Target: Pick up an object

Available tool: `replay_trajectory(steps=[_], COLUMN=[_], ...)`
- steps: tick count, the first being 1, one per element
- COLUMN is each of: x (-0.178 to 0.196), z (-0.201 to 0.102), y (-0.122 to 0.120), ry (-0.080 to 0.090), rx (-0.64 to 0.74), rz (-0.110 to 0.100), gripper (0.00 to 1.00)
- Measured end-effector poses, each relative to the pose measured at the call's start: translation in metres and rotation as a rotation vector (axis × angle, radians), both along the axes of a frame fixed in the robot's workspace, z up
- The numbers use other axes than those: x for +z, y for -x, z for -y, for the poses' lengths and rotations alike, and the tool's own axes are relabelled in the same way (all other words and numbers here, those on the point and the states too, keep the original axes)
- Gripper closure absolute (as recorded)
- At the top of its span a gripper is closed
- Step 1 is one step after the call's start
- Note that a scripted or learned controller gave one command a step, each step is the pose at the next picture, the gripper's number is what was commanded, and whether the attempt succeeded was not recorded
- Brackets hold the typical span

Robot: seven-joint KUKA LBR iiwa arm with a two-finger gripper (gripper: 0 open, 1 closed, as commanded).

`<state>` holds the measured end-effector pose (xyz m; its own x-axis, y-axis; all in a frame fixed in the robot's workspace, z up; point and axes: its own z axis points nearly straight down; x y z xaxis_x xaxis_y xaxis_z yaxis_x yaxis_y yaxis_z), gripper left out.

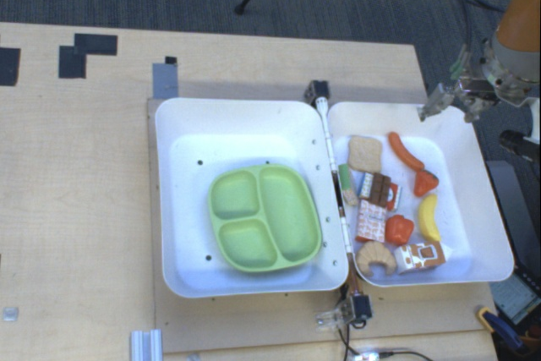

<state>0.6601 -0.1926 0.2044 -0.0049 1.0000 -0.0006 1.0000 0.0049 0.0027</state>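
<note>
Claw (446,100): over the right bin's (486,207) far corner, holding nothing; fingers' state unclear.
Banana (429,218): inside right bin.
Green tray (265,217): left of right bin.

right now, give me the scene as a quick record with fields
left bin: holds a green divided plate, three sections
right bin: toy food, including a banana, tomato, long orange carrot, croissant, cracker, small cartons
end effector: above the right bin's far right corner, nothing seen between its fingers
task state: no object picked up yet
</note>
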Motion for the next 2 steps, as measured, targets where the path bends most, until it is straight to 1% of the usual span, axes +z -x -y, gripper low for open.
replay_trajectory(steps=[1, 2], x=[-0.113, -0.118], z=[-0.098, -0.106], y=[0.020, 0.102], ry=[-0.002, -0.001], rx=[0.001, -0.002], rz=[0.003, 0.001], gripper=[0.00, 0.00])
